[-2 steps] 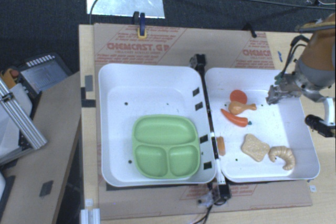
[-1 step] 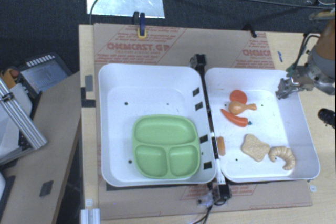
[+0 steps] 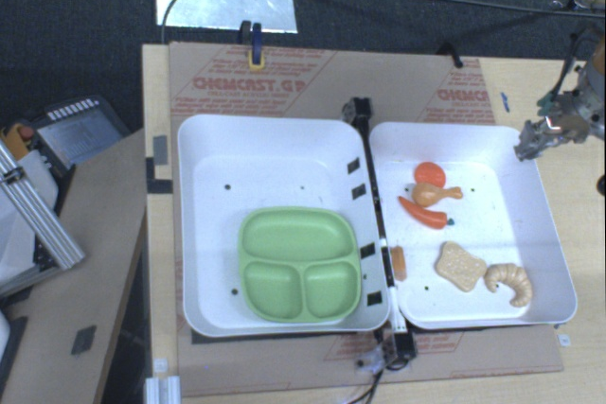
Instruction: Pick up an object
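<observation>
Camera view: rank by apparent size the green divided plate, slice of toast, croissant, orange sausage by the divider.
1. Green divided plastic plate, by far.
2-3. Tan toy toast slice and tan toy croissant: look alike, no ranking.
4. Small orange toy sausage.

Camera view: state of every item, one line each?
Green tray: flat in left bin, compartments bare.
Chicken leg: lying across red pepper.
Tomato: loose, touching chicken leg.
Bread slice: flat.
Croissant: beside bread slice.
Gripper: at right bin's far corner.
</observation>
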You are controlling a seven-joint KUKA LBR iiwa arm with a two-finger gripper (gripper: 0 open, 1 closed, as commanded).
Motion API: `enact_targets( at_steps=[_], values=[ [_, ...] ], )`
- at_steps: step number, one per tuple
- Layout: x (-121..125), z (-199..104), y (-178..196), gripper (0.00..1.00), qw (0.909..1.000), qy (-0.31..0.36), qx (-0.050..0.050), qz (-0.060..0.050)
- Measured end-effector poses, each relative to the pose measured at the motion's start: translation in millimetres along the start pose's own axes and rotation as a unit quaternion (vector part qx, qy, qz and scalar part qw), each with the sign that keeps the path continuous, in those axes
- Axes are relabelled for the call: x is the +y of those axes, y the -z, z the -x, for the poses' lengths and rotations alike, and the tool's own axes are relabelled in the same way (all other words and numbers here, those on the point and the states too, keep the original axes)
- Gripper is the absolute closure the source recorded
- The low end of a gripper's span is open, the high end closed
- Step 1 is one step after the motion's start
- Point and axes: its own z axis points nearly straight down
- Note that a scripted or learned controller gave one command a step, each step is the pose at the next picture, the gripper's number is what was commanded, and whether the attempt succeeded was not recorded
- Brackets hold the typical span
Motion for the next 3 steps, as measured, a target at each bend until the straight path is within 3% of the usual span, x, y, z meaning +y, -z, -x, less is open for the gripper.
enact_targets(
  at_steps=[1, 3],
  values=[
    [2, 0, 40, 1.00, 1.0000, 0.001, 0.000, 0.000],
    [-1, -121, 22, 1.00, 1.0000, 0.002, 0.002, -0.003]
  ],
)
